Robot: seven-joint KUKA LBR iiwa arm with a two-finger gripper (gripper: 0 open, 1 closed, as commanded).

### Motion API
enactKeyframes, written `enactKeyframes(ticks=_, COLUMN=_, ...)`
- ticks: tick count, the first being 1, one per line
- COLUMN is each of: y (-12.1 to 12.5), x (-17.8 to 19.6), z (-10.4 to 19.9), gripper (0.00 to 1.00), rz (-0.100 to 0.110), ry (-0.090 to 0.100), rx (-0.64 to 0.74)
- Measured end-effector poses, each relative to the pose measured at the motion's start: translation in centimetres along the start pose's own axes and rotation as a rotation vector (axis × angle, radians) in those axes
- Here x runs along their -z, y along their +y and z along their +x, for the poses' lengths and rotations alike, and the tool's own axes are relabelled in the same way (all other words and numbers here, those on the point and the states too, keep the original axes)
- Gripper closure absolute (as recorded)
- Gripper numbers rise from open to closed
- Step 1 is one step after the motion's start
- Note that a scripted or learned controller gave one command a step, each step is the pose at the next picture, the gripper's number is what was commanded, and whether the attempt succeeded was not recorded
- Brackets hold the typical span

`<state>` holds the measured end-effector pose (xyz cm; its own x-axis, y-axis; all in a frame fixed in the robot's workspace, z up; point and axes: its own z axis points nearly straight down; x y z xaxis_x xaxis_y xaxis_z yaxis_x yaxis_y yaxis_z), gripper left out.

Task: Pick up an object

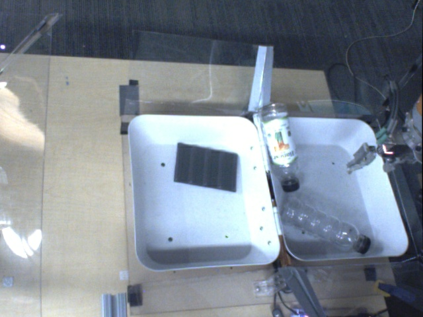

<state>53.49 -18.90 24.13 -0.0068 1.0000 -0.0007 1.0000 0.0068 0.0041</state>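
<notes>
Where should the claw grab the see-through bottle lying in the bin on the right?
Probably around the middle of the clear bottle, coming straight down from above. It lies on its side, slanting across the right bin, so the claw should close across its narrow width, not along its length.

One fixed camera looks down slantwise from above on both white bins [198,256].

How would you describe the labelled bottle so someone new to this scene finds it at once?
Start at the right bin, then go to its upper left corner by the divider. The labelled bottle lies there, dark cap toward the bin's middle. Unlike the clear bottle along the lower wall, it has a white label with orange and green print.
</notes>
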Motion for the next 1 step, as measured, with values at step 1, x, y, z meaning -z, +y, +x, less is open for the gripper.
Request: enactKeyframes(ticks=1, y=-4.56, x=-13.51, z=7.86, gripper=0.00, rz=0.002, ry=0.001, rx=0.154)
